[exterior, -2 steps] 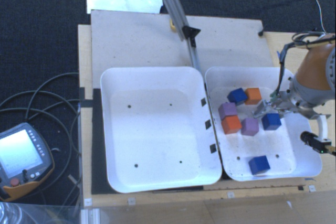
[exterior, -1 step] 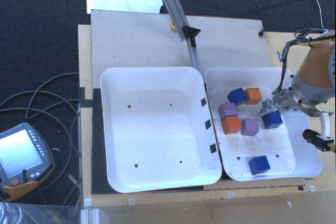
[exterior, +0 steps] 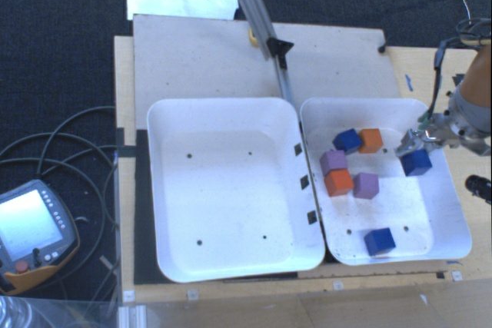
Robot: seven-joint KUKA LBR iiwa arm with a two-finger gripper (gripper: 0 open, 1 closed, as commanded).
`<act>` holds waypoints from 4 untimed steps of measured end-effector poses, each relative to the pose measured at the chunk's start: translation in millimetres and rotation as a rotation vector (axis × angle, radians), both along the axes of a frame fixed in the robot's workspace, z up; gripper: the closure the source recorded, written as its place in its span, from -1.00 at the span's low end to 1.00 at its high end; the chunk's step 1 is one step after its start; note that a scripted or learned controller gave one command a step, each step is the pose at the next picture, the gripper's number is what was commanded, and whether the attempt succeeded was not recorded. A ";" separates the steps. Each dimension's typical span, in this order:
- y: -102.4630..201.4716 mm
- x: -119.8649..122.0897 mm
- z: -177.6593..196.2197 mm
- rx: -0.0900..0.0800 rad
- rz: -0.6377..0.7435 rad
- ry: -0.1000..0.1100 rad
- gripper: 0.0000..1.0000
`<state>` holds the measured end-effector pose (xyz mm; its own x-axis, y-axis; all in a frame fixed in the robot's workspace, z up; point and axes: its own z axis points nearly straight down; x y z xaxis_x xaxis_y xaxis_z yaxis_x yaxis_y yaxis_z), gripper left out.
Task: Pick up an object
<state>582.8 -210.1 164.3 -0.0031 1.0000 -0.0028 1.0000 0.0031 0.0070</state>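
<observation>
The arm comes in over the right side of the bench (exterior: 231, 57), and its gripper (exterior: 411, 146) sits above the far right part of the right bin (exterior: 453, 230). A dark blue cube (exterior: 417, 163) is right under the gripper, its top meeting the fingers; they seem to be pinching it, though the view is too small to be sure of the grip. The cube has no long axis to speak of; it sits turned a little, its edges skewed against the bin's walls. Left of it, in the same bin, is a cluster: another blue cube (exterior: 347, 140) touching an orange cube (exterior: 370, 140), then a purple cube (exterior: 334, 160) against a second orange cube (exterior: 338, 182), with a second purple cube (exterior: 366, 185) just beside that. A third blue cube (exterior: 380, 240) lies apart near the front wall. The left bin (exterior: 165, 165) sits alongside.
</observation>
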 end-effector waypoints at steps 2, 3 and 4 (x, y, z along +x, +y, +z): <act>0.4 -0.2 92.3 0.000 0.001 0.000 1.00; 48.3 -20.7 85.7 0.004 0.005 0.007 1.00; 96.0 -36.8 89.1 0.005 0.006 0.007 1.00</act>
